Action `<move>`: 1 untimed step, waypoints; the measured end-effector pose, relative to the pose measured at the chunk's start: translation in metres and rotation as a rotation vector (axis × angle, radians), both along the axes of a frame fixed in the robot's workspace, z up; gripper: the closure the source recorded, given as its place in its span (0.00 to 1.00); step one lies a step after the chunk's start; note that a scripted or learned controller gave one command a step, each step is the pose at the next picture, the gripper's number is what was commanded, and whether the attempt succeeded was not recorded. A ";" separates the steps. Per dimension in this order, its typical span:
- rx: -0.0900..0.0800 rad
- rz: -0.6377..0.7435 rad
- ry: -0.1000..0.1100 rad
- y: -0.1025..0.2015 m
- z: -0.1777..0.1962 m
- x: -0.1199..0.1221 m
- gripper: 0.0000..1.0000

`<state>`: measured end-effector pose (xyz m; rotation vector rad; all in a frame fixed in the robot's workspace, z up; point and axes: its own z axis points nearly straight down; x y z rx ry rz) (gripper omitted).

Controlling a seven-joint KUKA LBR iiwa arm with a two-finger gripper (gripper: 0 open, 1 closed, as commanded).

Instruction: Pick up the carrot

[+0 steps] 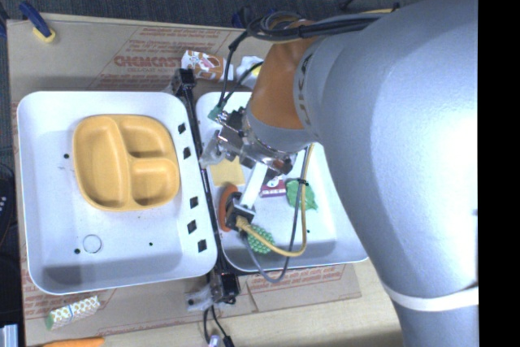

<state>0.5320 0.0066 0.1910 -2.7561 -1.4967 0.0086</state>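
I see the carrot point(228, 196) in the right bin point(323, 245), close against its left wall and partly hidden. Its long axis seems to follow that wall, but I can't make out the tip. The tool point(221, 140) hangs near it, and I cannot tell how open it is.

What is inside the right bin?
An orange carrot by its left wall, a green item and a knobbly yellow-green item. The arm covers the rest of the right bin.
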 end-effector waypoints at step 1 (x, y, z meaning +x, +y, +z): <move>0.002 0.008 0.004 0.001 0.010 0.000 1.00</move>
